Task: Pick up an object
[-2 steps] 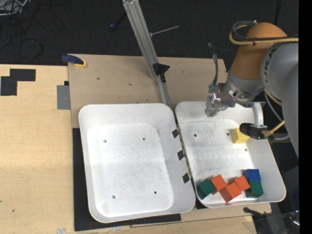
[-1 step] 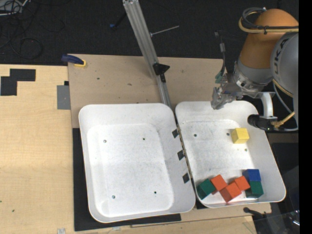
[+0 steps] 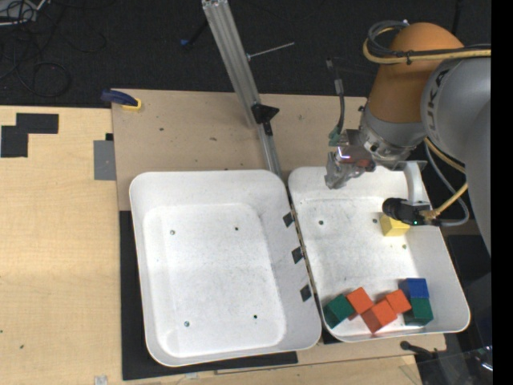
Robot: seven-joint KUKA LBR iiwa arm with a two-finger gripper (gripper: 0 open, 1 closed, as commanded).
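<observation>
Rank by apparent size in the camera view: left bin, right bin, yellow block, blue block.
1. left bin, plainly the largest.
2. right bin, somewhat smaller-looking.
3. blue block and yellow block: both tiny and about alike; the yellow one is partly hidden, so I won't rank them.

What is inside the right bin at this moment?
The right bin holds a yellow block by its right wall and a near-corner cluster: two orange blocks, two green, one blue. Anything beneath the cluster is covered.
</observation>
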